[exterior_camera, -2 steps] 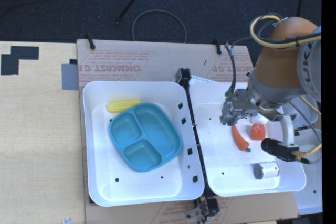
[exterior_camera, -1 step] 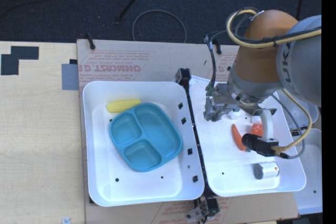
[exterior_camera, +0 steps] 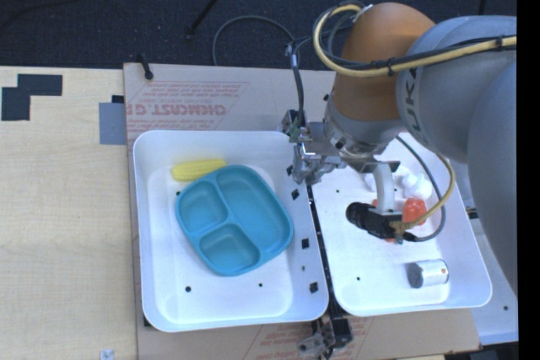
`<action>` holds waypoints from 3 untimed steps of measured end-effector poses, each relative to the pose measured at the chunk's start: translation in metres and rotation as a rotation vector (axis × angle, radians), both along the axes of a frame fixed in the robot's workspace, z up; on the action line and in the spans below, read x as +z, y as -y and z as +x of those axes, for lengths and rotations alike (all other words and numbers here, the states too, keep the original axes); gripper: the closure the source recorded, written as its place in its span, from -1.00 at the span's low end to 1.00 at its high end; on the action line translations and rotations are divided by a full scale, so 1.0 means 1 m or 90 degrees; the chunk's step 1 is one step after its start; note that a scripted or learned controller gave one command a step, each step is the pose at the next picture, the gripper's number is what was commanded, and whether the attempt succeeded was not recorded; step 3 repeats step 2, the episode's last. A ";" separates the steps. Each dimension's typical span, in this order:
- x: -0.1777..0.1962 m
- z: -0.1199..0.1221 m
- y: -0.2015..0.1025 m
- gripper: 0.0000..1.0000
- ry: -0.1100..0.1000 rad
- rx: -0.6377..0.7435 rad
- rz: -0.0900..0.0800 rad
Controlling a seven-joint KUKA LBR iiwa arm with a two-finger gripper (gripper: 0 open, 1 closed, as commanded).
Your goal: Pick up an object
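Sky-blue and glossy, the three-compartment plate [exterior_camera: 232, 219] lies mid-frame beside a yellow corn cob [exterior_camera: 198, 170]; the gripper [exterior_camera: 305, 160] hangs just right of it, its openness impossible to tell.

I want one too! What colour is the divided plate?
The plate is light blue; camera view.

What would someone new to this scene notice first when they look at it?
The bright blue divided plate lying in the left bin, with a yellow corn-like piece just beyond it, draws the eye first. Next comes the big grey arm with its orange band, looming over the right bin, where a small grey and white cylinder lies near the front corner.
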State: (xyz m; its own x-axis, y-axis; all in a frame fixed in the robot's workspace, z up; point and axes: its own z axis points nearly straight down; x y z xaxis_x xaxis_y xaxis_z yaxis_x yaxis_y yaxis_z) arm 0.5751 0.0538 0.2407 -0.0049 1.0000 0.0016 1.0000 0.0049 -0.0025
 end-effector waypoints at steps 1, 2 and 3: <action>-0.002 0.005 -0.043 1.00 0.000 -0.001 -0.001; -0.002 0.005 -0.042 -1.00 -0.001 -0.001 -0.002; -0.002 0.005 -0.042 -1.00 -0.001 -0.001 -0.002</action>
